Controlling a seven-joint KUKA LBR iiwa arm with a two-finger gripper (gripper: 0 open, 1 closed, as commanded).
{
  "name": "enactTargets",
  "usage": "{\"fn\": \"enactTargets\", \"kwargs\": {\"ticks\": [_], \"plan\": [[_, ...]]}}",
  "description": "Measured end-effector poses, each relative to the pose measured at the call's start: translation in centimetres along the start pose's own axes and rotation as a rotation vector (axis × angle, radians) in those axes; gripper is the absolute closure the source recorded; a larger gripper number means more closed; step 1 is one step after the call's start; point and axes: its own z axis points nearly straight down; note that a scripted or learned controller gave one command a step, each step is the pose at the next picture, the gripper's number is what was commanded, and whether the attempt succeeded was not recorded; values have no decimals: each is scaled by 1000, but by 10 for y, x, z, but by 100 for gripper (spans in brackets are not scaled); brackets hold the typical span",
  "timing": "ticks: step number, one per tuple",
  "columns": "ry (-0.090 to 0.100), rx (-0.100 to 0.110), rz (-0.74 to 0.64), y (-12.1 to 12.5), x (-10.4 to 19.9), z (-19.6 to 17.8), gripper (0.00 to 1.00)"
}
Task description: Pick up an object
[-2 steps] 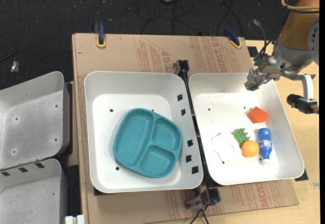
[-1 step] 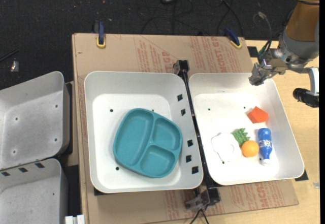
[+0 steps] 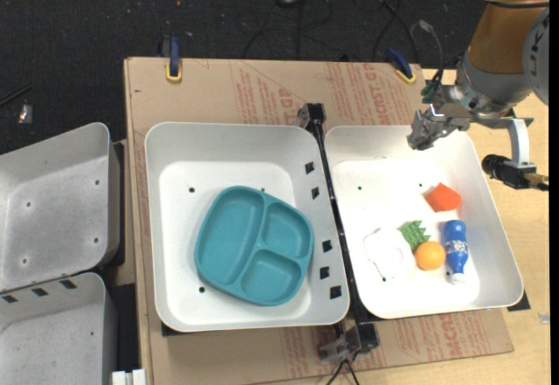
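- Lower right of the frame, right bin (image 3: pixel 489 292): a bottle (image 3: pixel 454 249), an orange ball (image 3: pixel 429 256), a green piece (image 3: pixel 412 231) and a white item (image 3: pixel 385 252) are bunched close together.
- Slightly farther, a red block (image 3: pixel 444 197) sits apart; it is judged the easiest pick, needing a straight descent.
- Left bin (image 3: pixel 166 200): a teal tray (image 3: pixel 253 245).
- Upper right: the gripper (image 3: pixel 423 135) hangs above the right bin's far rim, nothing seen in it; its opening cannot be told.

I see open floor across the right bin's (image 3: pixel 367 305) upper left; toys cluster lower right, near its wall.
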Motion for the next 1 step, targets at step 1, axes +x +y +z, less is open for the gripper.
{"fn": "enactTargets", "kwargs": {"ticks": [1], "plan": [[1,2,-1,-6,58,7,100]]}}
